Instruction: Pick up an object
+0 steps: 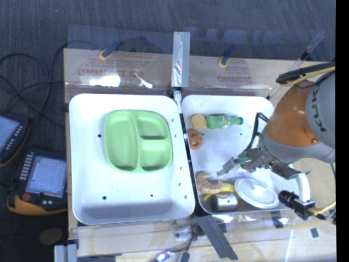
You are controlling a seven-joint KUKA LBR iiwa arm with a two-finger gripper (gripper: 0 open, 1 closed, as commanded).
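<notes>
The grey arm with its orange band reaches in over the right-hand shallow white bin (pixel 188 162), and its two-finger gripper (pixel 232 167) hangs low above the bin floor, its fingers parted, with nothing between them.

No single object is named by the task, so the nearest candidates matter. Just below and left of the fingertips lies a cluster: a tan, lumpy toy-like piece with a yellow part (pixel 210 185), a small dark cylindrical can with a metallic side (pixel 224 202), and beside them a round white plastic lid or dish (pixel 254 192). The can is probably stiff and light, but smooth and apt to roll; taking it across its short width would suit best. The flat lid offers little but its rim to pinch and would likely slip. Further up the bin lie a clear green-tinted plastic bottle on its side (pixel 222 121), touching a round yellow piece (pixel 198 121), and a small orange ring (pixel 194 139) near the bin wall.

The left-hand white bin (pixel 82 162) holds a pale green three-compartment plastic tray (pixel 136 140).

The arm's bulk covers the right bin's far side, and the tan cluster is too blurred to identify.
</notes>
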